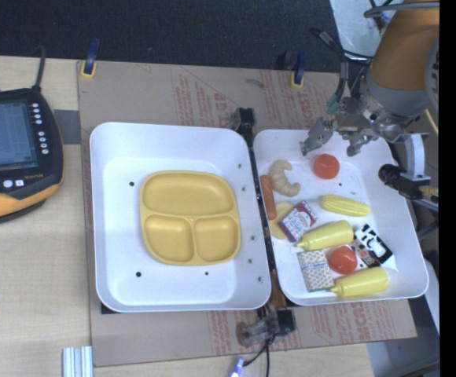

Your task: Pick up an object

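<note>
Two white bins sit side by side on the surface [47, 289]. Far left lies a tablet [8, 144]. The left bin [118, 281] holds a yellow tray [190, 215]. The right bin [413, 234] is crowded: a hot dog [268, 196] by its left wall, a croissant [285, 177], a dark red packet [297, 221], a patterned packet [315, 271], three yellow corn-like pieces [345, 205] [325, 235] [362, 283], a red tomato [326, 166] near the back, a second red one [342, 259] lower down, and a black-and-white item [372, 244].

The jaws [340, 137] hang spread apart above the back of the right bin, nothing between them, with the upper tomato just below and between the tips; it looks the likeliest target.

The risk, as I judge it, is that a round, smooth tomato rolls or squirts out when pinched off-centre, or that one tip lands on the bin's back wall and stops the close.

The arm [405, 45] is cut off at the right. How high the tips stand above the bin floor is hard to tell, and what the black-and-white item is I cannot make out.
</note>
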Tool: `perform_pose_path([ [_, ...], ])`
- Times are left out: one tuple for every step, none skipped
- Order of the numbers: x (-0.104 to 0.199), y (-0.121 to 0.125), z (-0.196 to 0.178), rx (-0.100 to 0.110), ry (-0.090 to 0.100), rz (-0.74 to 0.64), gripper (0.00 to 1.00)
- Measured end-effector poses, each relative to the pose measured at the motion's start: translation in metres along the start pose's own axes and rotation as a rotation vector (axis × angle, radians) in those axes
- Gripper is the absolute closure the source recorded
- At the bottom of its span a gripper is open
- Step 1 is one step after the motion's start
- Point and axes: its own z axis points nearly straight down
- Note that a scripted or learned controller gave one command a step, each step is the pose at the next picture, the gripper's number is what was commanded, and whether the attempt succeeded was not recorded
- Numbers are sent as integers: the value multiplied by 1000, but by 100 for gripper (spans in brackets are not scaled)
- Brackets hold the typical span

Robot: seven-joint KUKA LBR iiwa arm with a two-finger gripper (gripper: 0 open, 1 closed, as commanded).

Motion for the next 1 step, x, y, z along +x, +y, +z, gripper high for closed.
perform_pose_path([
  [-59, 28, 123, 3, -2, 1, 0],
])
